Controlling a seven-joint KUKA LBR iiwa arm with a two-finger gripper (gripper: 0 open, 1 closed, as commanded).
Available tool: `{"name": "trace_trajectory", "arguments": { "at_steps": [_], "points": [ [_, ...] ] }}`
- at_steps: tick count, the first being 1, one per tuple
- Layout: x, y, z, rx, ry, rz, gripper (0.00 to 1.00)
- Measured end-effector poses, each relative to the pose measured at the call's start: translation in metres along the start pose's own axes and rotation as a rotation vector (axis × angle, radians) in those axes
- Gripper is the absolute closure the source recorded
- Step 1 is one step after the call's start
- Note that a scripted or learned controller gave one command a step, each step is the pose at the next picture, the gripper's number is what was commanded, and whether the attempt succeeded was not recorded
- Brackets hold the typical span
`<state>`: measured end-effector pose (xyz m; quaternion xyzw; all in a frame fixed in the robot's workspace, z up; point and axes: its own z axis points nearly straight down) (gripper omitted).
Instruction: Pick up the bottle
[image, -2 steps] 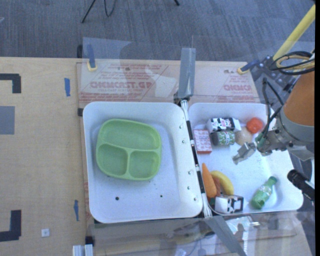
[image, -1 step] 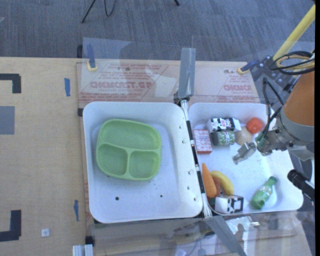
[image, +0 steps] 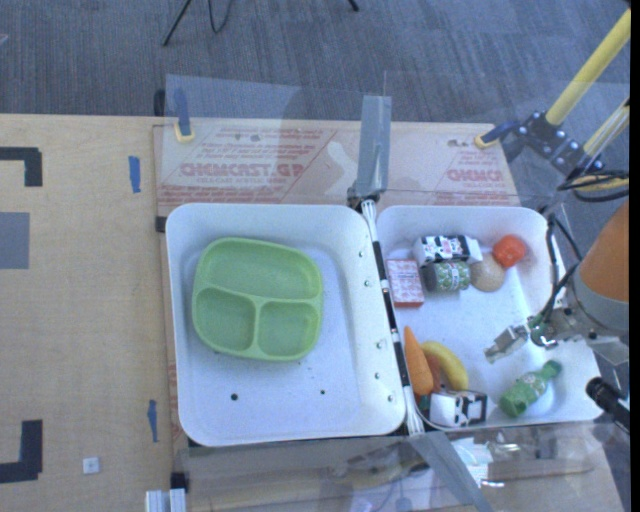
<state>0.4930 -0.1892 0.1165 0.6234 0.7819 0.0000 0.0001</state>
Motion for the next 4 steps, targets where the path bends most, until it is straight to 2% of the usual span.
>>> {"name": "trace_trajectory", "arguments": {
  "at_steps": [1, 2, 3, 4],
  "points": [
    [0.027, 0.037, -0.090, -0.004, -0.002, -0.224, 0.00],
    [0.016, -0.007, 0.028, -0.003, -0.001, -0.152, 0.00],
    [-0.027, -0.017, 0.030, -0.006, 0.003, -0.253, 0.00],
    [-0.030, -0.016, 0.019, -0.011, -0.005, -0.250, 1.00]
  ]
}}
